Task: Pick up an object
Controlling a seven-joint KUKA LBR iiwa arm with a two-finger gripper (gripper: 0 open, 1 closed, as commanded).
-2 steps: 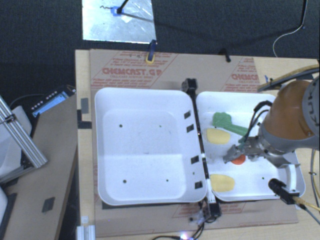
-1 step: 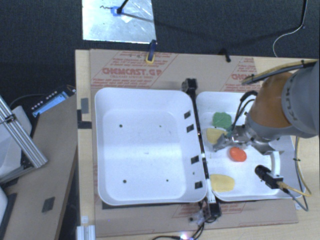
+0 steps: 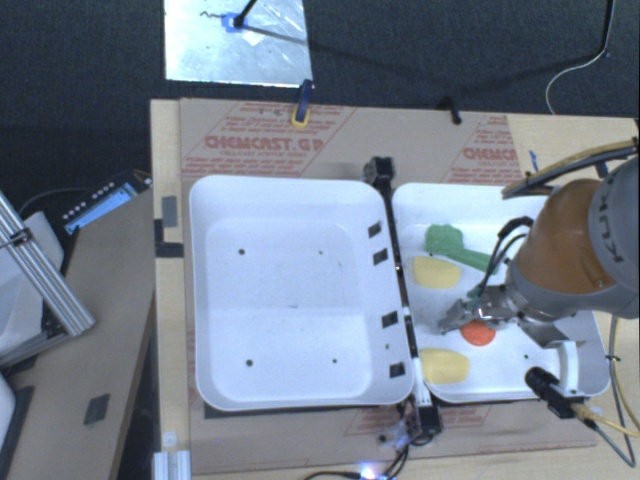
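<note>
Arm: grey KUKA arm with orange band (image 3: pixel 572 236), entering from the right edge and bent down over the right shallow white bin (image 3: pixel 505 200). The wrist is angled leftward and downward into the bin's middle.

End effector (image 3: pixel 468 315): dark two-finger unit low over the bin floor, tips pointing left. Whether the tips are spread or pressed together cannot be told; nothing is visibly between them.

Contents of right bin: small round orange-red object (image 3: pixel 480 334), just beside and below the end effector; flat pale yellow piece (image 3: pixel 436 272) up and to its left; green elongated toy (image 3: pixel 452 245) above that, partly under the arm's cabling; second pale yellow piece (image 3: pixel 445 366) near the front wall.

Left shallow white bin (image 3: pixel 290 288): sits alongside on the bench (image 3: pixel 260 138).
</note>
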